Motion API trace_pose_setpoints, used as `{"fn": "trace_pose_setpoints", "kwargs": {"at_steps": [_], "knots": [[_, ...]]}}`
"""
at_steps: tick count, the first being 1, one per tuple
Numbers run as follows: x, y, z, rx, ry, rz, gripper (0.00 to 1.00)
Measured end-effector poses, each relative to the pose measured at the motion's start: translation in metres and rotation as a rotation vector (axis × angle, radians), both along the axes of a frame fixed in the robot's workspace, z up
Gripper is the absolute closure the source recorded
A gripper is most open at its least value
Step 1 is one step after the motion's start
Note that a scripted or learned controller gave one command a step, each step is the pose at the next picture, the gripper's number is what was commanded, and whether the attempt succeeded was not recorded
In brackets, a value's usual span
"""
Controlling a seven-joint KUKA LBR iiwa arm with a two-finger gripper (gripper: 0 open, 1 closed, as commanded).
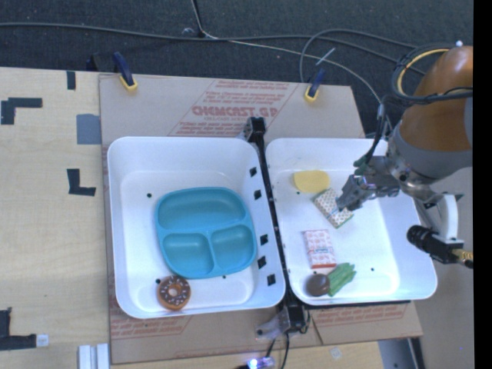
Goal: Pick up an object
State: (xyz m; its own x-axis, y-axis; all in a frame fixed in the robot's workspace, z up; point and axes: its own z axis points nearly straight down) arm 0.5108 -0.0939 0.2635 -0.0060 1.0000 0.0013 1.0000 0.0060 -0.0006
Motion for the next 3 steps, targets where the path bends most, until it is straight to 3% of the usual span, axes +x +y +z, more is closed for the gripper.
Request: {"fn": "trace_pose_setpoints", "kwargs": {"at_steps": [1, 3], "knots": [[-0.001, 0.053, 0.001, 0.000, 0.000, 0.001, 1.00], [-0.011, 0.161, -0.039, -0.001, 0.003, 0.000, 1.00]]}}
